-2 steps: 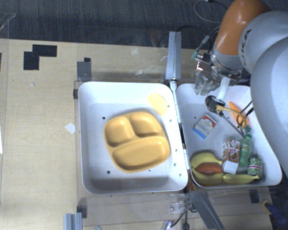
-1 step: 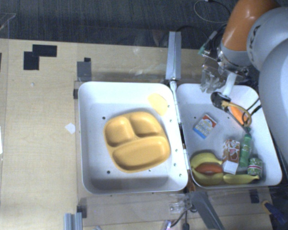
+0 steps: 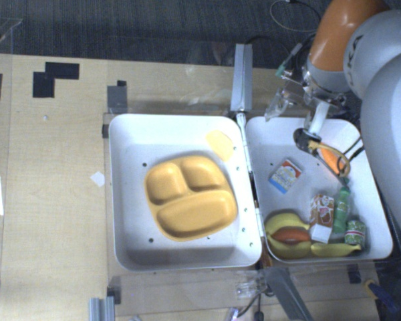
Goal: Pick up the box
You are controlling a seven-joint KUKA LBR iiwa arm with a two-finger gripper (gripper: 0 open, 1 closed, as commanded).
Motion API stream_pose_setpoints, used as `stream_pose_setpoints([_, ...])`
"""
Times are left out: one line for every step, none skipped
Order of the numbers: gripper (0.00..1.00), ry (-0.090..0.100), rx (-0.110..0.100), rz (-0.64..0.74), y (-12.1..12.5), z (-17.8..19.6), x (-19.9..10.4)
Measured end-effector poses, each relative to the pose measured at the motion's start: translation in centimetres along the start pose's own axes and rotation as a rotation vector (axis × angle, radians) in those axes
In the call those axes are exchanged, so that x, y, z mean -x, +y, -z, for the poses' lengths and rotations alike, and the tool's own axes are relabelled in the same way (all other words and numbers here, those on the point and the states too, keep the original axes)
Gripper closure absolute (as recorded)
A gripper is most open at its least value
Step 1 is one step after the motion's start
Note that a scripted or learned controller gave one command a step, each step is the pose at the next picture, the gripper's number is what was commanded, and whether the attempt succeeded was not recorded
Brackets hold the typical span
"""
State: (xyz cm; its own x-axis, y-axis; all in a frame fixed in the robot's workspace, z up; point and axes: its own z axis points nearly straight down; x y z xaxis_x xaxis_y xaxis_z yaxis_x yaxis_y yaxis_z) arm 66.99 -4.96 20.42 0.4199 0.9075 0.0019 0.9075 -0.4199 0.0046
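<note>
The box (image 3: 285,176) is small, white with blue and red print, and lies flat near the middle of the right bin (image 3: 260,139). My gripper (image 3: 297,114) hangs over the far edge of that bin, up and slightly right of the box and well apart from it. Its two fingers stand spread, open, with nothing between them.
The left bin (image 3: 123,179) holds a yellow divided tray (image 3: 189,196). In the right bin, bananas (image 3: 287,226) with a red item lie at the near edge, beside a small carton (image 3: 322,212), a green bottle (image 3: 341,204) and a can (image 3: 355,233). An orange item (image 3: 331,158) lies right of the box.
</note>
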Motion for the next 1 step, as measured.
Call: stream_pose_setpoints([0.0, 0.001, -0.002, 0.034, -6.77, -1.85, -2.53])
